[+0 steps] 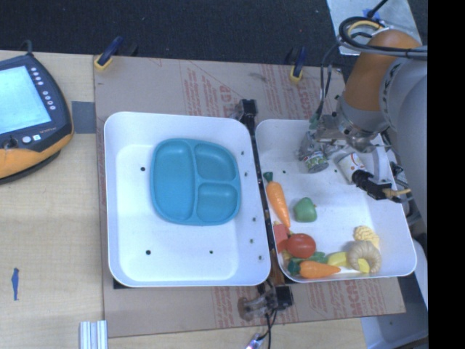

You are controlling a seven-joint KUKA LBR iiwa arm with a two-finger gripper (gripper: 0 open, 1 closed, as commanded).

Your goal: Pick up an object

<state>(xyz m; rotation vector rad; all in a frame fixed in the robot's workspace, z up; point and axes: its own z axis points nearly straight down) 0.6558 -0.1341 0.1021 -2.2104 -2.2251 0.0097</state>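
While grey two-finger gripper (315,158) hangs over right white bin's (396,227) far bare floor, finger state unclear. Green plastic pepper (305,209), orange toy carrot (277,202) lie nearer, apart. Risk: descent here closes on nothing.

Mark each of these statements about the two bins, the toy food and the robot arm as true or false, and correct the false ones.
1. The blue divided plate lies in the left bin. True.
2. The long carrot lies on the blue plate. False: it lies in the right bin, near the divider.
3. The gripper is over the right bin's far end. True.
4. The green pepper is in the left bin. False: it is in the right bin.
5. The tomato lies near the right bin's front edge. True.
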